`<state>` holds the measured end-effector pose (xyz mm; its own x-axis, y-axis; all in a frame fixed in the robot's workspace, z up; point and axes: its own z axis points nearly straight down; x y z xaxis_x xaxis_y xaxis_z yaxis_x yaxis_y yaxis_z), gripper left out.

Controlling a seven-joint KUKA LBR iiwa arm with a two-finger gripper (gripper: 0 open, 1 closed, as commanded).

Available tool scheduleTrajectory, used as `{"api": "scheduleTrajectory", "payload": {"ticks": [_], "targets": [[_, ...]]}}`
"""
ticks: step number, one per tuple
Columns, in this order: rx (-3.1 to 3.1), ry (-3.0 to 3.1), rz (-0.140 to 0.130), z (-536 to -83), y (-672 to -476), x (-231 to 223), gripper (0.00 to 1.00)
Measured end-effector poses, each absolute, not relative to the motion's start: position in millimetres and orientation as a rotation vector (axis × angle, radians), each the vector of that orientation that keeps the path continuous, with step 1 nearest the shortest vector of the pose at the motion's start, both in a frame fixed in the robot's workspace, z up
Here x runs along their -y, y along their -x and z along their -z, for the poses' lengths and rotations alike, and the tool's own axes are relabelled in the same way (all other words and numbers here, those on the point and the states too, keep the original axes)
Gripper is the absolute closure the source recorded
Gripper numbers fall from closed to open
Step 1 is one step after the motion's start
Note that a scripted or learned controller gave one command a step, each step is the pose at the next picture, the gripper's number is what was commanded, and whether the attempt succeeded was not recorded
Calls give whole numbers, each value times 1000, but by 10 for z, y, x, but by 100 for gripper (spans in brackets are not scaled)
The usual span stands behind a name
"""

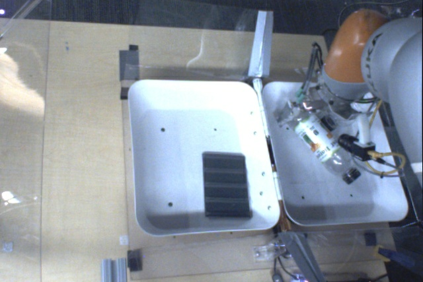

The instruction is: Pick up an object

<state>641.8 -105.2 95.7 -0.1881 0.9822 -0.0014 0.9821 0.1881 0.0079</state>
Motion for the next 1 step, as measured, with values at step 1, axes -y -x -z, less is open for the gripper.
{"api": "scheduleTrajectory", "payload": {"ticks": [1], "targets": [[-2525, -1842, -16, -923, -6378, 1076, 0]]}}
